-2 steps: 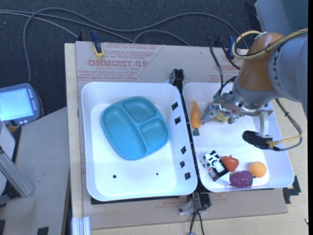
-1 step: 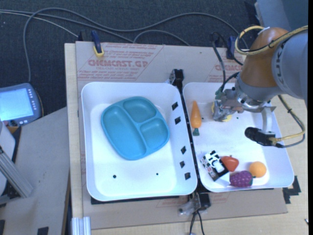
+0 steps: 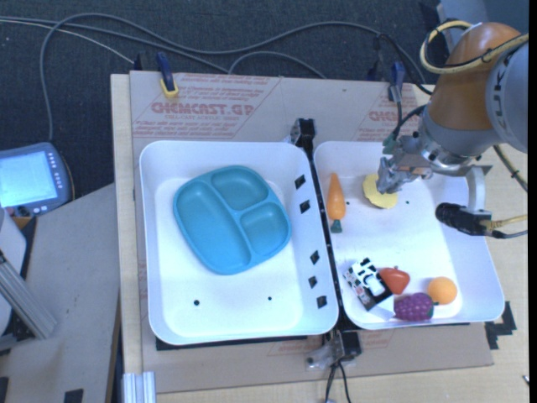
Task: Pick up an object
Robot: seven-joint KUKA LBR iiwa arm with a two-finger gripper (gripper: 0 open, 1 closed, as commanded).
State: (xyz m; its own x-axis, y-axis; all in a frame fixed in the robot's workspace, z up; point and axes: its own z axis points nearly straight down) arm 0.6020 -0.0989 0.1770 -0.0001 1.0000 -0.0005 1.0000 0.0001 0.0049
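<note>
My gripper [image 3: 388, 183] reaches down into the right bin [image 3: 470, 250], directly over a small yellow piece [image 3: 379, 196] near the bin's back. The fingers touch or hide the piece's upper part. An orange carrot [image 3: 336, 198] lies to the left, by the bin's left wall. At the front of the bin sit a black-and-white block [image 3: 366, 281], a red pepper-like toy [image 3: 394, 279], a purple grape bunch [image 3: 413, 307] and an orange ball [image 3: 442, 290].
The left bin [image 3: 168, 309] holds a blue divided plate [image 3: 232, 217]. A black divider strip [image 3: 312, 225] runs between the bins. The grey-and-orange arm [image 3: 470, 82] crosses the back right corner. A black cable fitting [image 3: 460, 217] hangs over the right bin's right side.
</note>
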